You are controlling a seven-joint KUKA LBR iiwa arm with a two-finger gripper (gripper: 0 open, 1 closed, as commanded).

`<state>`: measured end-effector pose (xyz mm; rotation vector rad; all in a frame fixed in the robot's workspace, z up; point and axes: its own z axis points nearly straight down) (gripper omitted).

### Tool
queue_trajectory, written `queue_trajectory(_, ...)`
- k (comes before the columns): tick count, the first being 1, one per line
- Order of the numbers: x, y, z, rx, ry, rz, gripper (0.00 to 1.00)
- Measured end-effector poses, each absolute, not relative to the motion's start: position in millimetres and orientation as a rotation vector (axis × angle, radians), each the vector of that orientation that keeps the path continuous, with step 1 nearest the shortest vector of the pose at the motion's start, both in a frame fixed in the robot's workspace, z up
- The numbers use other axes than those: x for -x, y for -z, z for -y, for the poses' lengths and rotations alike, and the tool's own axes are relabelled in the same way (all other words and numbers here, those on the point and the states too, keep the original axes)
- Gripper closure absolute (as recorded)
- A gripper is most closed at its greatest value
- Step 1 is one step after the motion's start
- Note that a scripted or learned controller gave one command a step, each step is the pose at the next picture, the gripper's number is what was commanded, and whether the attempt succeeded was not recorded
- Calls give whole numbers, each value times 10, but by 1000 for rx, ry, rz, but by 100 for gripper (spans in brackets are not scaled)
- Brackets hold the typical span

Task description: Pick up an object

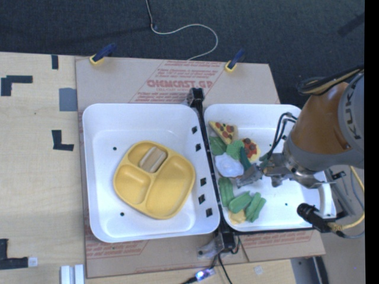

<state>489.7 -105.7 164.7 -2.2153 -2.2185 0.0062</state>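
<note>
The gripper (251,176) sits low in the right bin (284,218), beside the pile of toy food (237,158). Whether its jaws are released or clenched I cannot tell; nothing looks lifted yet.

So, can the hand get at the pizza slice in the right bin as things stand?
Probably yes. The pizza slice lies uncovered at the far left corner of the right bin, and the hand is nearby, with only low toy food between.
</note>
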Motion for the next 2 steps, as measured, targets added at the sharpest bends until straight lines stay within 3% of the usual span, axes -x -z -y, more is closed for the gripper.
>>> queue_trajectory(1,-4882,-1077,943,2215,-6,2218,0)
queue_trajectory(2,-4884,-838,933,2220,-1,2222,0)
